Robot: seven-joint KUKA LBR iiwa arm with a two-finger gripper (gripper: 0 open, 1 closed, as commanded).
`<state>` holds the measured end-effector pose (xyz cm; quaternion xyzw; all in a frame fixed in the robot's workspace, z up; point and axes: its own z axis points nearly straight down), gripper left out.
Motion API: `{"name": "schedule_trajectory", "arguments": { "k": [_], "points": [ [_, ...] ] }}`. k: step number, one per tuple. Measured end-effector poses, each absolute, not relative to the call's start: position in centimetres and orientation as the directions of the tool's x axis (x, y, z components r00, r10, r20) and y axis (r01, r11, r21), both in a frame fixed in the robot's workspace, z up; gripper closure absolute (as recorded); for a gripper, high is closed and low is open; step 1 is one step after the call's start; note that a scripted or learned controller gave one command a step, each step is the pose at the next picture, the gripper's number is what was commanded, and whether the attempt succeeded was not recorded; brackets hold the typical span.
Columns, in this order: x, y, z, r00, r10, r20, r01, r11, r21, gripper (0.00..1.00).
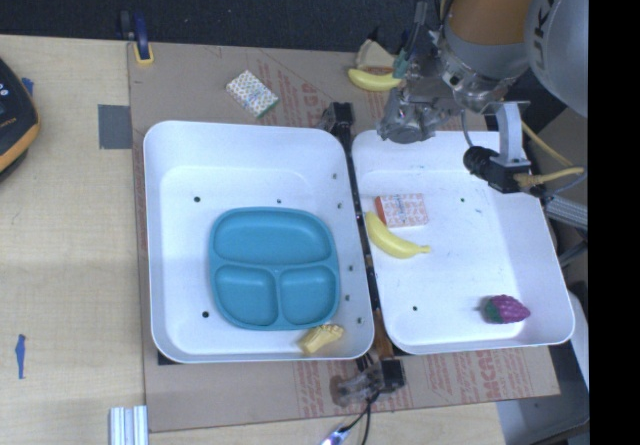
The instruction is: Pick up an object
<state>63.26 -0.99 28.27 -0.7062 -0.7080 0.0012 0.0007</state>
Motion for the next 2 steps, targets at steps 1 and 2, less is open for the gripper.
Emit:
{"name": "schedule_trajectory", "arguments": {
  "k": [1, 2],
  "points": [
    [63.19, 1.58, 19.70, -0.005, 1.000, -0.001, 1.000, 0.005, -0.005, 1.00],
    [62.46, 1.71, 20.40, -0.004, 1.000, -0.001, 1.000, 0.004, -0.006, 1.00]
  ]
}}
